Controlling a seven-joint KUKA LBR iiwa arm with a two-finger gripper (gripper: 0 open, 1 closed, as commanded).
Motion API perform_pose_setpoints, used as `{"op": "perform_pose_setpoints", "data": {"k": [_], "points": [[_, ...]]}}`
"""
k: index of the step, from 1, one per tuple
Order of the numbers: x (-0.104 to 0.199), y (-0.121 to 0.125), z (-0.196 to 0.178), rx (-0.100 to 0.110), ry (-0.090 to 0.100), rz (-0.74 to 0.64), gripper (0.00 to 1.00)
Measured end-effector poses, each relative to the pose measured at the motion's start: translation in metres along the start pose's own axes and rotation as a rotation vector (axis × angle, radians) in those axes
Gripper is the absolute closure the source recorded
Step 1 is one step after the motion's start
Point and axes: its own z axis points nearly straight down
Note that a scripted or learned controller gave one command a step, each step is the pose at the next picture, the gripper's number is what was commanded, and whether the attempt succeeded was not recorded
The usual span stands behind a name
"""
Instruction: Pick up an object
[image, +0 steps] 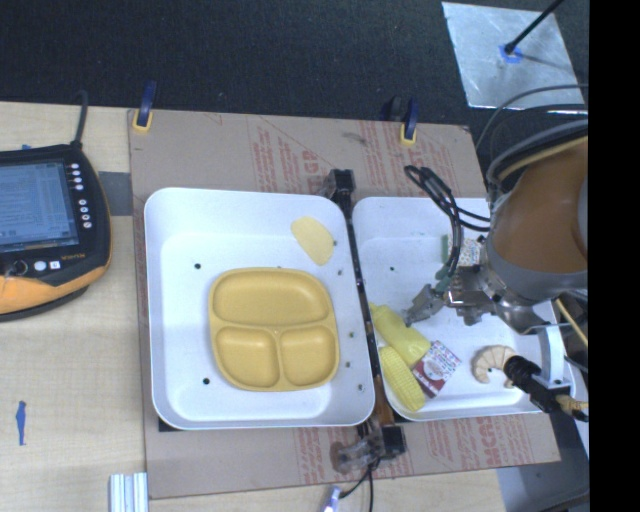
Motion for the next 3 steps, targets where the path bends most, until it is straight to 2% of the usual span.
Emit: {"op": "perform_pose_setpoints", "data": {"k": [1,2,3], "points": [[0.025,0.015,0.0,-0.002,-0.001,-0.001,0.0],[0.024,0.049,0.0,-0.003,0.0,0.003,0.0],[0.037,0.007,0.0,-0.001,-0.001,0.002,0.0]]}}
